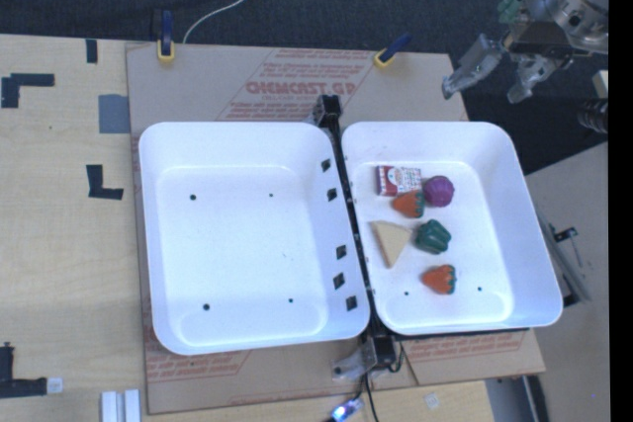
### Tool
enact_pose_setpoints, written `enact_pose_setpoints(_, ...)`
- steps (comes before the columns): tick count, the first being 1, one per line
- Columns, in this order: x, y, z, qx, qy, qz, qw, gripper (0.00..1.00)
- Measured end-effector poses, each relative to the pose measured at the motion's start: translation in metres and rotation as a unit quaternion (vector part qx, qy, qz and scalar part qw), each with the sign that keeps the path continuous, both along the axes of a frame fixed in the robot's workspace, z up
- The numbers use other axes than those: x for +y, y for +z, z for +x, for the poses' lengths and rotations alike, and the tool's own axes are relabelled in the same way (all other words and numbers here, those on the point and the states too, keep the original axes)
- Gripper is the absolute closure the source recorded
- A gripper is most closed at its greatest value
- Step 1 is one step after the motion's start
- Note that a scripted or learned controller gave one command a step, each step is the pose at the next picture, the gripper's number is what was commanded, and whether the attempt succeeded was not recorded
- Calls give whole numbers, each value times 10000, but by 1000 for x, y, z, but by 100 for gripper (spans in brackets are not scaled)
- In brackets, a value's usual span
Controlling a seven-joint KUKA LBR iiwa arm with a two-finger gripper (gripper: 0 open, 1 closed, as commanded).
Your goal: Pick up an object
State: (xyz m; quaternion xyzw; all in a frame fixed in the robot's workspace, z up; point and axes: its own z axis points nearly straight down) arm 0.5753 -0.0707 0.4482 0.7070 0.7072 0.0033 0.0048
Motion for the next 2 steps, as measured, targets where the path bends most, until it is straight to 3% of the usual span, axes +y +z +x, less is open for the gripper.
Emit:
enact_pose_setpoints(1,1,3,1,61,7,-2,10000,100)
enact_pose_setpoints(2,45,-76,-72,123,14,20,9999,100)
